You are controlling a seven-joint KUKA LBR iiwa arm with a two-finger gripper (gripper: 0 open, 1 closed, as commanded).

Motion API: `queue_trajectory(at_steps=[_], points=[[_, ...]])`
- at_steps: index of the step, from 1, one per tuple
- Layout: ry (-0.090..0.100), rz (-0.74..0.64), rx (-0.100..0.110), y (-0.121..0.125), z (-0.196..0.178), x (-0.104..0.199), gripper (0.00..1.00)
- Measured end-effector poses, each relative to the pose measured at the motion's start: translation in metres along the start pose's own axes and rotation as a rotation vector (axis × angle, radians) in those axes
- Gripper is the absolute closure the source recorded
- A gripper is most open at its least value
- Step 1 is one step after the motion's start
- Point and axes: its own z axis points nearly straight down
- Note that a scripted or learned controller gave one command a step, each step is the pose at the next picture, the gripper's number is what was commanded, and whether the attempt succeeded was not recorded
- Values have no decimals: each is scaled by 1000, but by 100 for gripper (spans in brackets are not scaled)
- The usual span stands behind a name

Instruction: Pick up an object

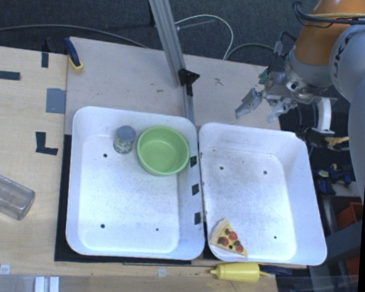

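While the arm point(341, 47) hangs up at about 1 o'clock, past the far rim of the right bin point(305, 183), nothing's being grabbed yet. The gripper point(264, 104) has its fingers spread apart with nothing between them, which makes sense if it's parked clear before picking a target.

Candidates: a pizza slice point(228, 237) tucked into the right bin's 7 o'clock corner, plus a green bowl point(162, 150) and a small jar point(125, 139) side by side at 12 o'clock in the left bin point(81, 229). A mustard bottle point(237, 272) lies outside, just below the bins.

The slice sitting tight against the bin wall probably makes it an awkward grab. Fingertips are blurry, so how wide they're open is kinda a guess. The arm's upper part is cut off by the frame.
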Motion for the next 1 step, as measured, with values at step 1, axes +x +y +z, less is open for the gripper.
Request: queue_trajectory(at_steps=[1], points=[[0, 0, 0, 0, 0, 0, 0]])
